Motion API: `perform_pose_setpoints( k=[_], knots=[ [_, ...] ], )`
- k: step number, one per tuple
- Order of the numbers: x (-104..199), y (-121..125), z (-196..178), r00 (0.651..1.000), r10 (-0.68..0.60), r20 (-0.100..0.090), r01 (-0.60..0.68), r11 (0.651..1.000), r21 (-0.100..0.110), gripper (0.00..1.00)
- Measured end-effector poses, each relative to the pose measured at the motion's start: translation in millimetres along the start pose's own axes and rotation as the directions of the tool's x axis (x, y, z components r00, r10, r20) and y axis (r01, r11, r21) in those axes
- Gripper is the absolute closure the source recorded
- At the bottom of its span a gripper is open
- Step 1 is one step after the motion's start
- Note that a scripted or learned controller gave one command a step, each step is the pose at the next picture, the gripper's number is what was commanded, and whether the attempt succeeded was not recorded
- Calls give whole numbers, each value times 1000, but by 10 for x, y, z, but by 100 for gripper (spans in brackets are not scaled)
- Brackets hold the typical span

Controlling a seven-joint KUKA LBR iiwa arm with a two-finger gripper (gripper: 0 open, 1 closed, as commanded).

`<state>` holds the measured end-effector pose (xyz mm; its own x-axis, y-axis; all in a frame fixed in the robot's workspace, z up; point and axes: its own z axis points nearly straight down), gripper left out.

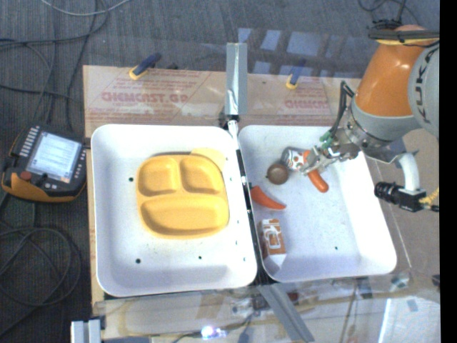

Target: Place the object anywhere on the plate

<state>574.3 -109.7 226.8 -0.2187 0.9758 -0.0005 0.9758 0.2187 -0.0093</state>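
Right now the right bin (371, 241) holds a brown ball (277, 173), a red pepper (267, 199) and a brown packet (272, 236) at centre frame. Just right, the gripper (313, 161) grasps a small orange carrot (318, 182). At centre left, the yellow divided plate (183, 194) lies in the left bin (114, 263).

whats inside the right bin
The right bin holds a brown ball, an orange carrot-like piece, a small brown packet and the gripper over an orange piece. What lies under the gripper is covered.
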Motion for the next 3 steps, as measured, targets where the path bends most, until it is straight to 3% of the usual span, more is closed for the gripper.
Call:
perform_pose_setpoints(
  k=[1, 3],
  knots=[
    [455, 462, 473, 986, -164, -2, 164, 986, 1, 100],
    [1694, 617, 476, 977, -211, -1, 211, 977, 2, 100]
  ],
)
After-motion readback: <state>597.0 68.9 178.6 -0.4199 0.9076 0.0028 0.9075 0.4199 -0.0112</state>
